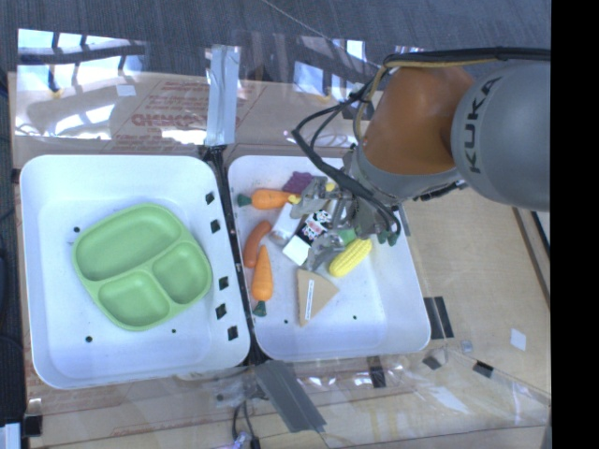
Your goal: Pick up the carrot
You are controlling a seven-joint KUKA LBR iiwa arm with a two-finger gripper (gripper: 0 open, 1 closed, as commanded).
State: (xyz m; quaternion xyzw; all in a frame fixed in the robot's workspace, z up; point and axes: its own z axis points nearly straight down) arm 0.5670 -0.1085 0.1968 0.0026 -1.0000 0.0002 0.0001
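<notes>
Three orange carrot-like pieces lie along the left side of the right bin [393, 330]. One carrot [272, 197] lies flat near the back, a second orange piece [255, 243] leans beside the bin's left wall, and a third carrot [263, 275] points toward the front. My gripper [323, 224] hangs over the middle of the right bin, just right of the carrots, among a cluster of toys. No carrot is visibly in it.
A yellow corn cob [349, 257], a tan sandwich wedge [314, 296], a purple item [299, 181] and a white block [295, 250] crowd around the gripper. The left bin [47, 279] holds a green divided plate [140, 265].
</notes>
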